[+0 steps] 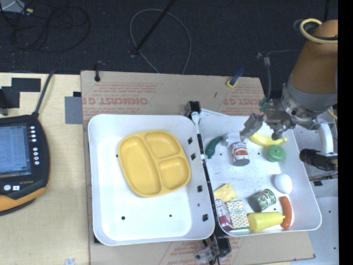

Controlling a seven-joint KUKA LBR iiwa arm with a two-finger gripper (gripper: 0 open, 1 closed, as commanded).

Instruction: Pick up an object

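nearest the camera, along the front of the right bin [309,225], a yellow squeeze bottle [266,221], an orange sausage [285,211], a green can [264,199] and a white egg [283,183] are seen, smooth plastic shapes. farther back a banana [266,140] lies just beneath the claw [266,124], its long axis running left to right, a red-labelled can [239,153] lower left. the claw's fingers are spread apart, nothing clamped. a yellow divided tray [155,162] rests in the left bin [105,203].
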